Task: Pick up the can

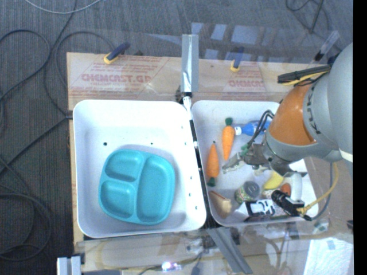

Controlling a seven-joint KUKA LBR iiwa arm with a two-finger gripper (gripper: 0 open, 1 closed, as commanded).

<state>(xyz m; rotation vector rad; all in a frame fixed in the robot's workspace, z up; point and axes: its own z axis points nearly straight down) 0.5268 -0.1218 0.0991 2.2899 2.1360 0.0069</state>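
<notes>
Okay, the can (250,189) is in the right bin (241,109), right of the long carrot (213,161) and a bit nearer the front wall than the carrot's lower tip. Its grey round top faces the camera and some label shows under it, so it is upright or slightly tilted; can't tell which. The claw (236,161) hangs just right of the carrot, apart from the can and not over it. I cannot tell if it is open or closed, and nothing shows held in it.

Judgement: it's a small metal can, so stiff and hard to crush. It is probably light to middling in weight, and the smooth curved wall looks slippery. Best hold is across the side wall at mid height, straddling the body, not the rim. A banana (274,181) lies further right of the carrot, just beside the can, so clearance on that side looks tight.
</notes>
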